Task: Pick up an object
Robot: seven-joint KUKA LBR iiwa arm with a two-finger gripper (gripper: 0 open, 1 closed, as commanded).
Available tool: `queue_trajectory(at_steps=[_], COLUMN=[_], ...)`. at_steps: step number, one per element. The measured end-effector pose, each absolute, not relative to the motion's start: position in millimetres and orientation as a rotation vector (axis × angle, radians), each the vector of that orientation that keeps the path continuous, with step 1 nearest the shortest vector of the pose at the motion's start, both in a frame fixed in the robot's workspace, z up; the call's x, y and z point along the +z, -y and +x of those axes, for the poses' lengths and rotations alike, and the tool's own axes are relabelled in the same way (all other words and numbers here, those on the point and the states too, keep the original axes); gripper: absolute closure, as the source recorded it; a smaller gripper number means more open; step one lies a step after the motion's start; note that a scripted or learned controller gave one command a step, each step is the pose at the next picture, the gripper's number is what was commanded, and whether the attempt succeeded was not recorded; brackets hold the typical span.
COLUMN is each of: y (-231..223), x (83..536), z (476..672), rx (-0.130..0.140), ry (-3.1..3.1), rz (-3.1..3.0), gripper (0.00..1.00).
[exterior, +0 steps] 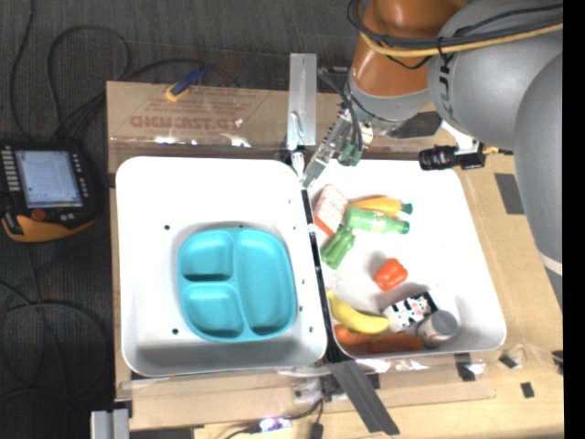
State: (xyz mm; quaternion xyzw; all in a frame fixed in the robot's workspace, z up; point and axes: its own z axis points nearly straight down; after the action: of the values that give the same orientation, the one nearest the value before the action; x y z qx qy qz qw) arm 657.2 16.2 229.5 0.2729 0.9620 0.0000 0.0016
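Note:
My gripper (334,152) hangs over the back left corner of the right bin (475,245), close to the wall between the two bins. Below it in that bin lie a white and orange packet (329,205), a green bottle (336,246), a green and yellow bottle (377,220) and an orange piece (373,204). Further forward are a red pepper (390,273), a banana (356,317), a black and white box (409,309), a grey can (441,326) and a long orange piece (375,342). A small green patch shows at the gripper's tip; what it is stays unclear.
The left bin (146,208) holds a teal divided plate (238,282). A handheld control pendant (44,186) lies off the bench at the left. Flat cardboard (196,112) with a blue item (183,82) lies behind the bins. The arm's bulk fills the upper right.

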Motion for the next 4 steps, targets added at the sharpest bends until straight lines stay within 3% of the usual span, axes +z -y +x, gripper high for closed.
queue_trajectory(at_steps=[1, 2, 3, 4], y=[-30.7, -52.4, -49.1, -71.1], x=[184.1, 216.5, 183.1, 183.7], z=[653.4, 652.7, 584.0, 576.9], rx=[-0.002, 0.001, 0.004, -0.002], ry=[-3.066, -3.127, -3.094, -3.108], rz=[0.679, 0.256, 0.552, 0.456], gripper=[1.0, 1.0, 1.0, 1.0])
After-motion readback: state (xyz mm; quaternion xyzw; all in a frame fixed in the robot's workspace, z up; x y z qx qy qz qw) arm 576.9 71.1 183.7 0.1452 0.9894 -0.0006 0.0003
